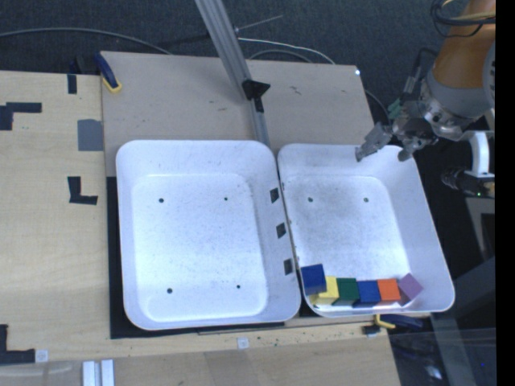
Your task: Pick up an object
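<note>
Pincer (385,148) at the upper right of the frame, over the far right rim of the right bin (418,207), two grey fingers spread apart, one pointing down-left toward the bin's top edge, the other a little to its right. Nothing between the fingers; open and holding nothing. Arm (463,63) behind it at the right edge of the frame, grey below, orange band near the top right corner.

Row of small blocks along the lower edge of the right bin, well apart from the pincer. From left to right: blue block (313,277), sitting slightly higher than the rest; yellow block (327,293) just beside and partly under it; green block (347,289); a second blue block (368,292); orange block (389,289); purple block (409,285) at the row's right end, turned at an angle. Blocks touching or nearly touching one another, pressed close to the bin's near wall.

Left bin (129,215) at the centre-left of the frame, side by side with the right one. Bench (48,215) of pale wood under both, with dark tape marks at the left of the frame. Slanted metal rail (221,30) from top centre down toward the gap between the bins.
</note>
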Tool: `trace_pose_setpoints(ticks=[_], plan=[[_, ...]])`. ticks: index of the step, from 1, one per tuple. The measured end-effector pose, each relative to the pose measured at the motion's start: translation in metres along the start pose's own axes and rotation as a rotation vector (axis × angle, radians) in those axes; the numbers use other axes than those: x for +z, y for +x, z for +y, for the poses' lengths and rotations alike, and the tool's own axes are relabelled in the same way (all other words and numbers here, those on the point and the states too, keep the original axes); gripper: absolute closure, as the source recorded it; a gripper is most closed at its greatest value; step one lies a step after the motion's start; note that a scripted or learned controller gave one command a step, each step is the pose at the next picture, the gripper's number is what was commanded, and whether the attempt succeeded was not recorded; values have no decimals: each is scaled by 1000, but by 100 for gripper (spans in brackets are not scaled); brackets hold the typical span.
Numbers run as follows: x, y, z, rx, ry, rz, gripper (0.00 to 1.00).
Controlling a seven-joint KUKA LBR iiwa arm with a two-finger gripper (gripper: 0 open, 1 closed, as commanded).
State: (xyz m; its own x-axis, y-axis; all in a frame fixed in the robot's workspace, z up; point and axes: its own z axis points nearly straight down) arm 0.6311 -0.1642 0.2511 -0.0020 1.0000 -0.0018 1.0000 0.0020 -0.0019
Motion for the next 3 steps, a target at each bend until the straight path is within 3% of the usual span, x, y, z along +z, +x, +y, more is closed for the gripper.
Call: trace_pose_setpoints(ticks=[1,2,3], plan=[[39,87,-18,-6,4,5,0],[61,99,-31,0,3,2,0],[163,48,-51,5,5,1,0]])
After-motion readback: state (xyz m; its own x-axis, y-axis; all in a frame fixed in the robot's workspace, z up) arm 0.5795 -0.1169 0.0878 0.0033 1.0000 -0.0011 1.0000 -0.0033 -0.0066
